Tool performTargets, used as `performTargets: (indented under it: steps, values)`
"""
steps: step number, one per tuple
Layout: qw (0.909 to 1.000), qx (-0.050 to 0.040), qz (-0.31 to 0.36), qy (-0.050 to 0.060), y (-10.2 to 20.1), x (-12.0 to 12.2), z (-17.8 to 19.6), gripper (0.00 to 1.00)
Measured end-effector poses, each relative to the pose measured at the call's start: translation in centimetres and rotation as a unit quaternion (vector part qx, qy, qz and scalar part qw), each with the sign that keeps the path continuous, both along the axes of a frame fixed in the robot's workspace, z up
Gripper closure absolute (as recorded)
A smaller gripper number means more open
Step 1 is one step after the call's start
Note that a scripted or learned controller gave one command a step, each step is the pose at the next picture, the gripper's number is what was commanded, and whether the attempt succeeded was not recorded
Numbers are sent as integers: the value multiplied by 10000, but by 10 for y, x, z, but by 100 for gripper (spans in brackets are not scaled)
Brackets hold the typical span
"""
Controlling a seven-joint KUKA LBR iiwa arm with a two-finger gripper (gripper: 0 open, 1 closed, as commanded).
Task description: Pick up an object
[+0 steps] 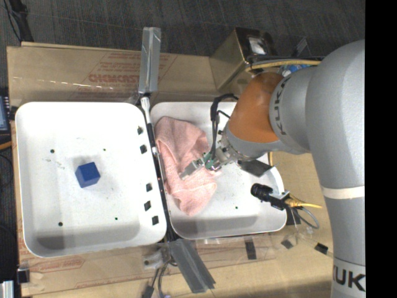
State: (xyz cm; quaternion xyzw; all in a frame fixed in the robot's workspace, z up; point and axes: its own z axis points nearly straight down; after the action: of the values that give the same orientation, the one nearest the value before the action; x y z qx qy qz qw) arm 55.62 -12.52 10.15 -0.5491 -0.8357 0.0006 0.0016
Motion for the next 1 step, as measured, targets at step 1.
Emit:
performTargets:
  steps: [1]
  values:
    - [10000,0,0,0,0,0,0,0]
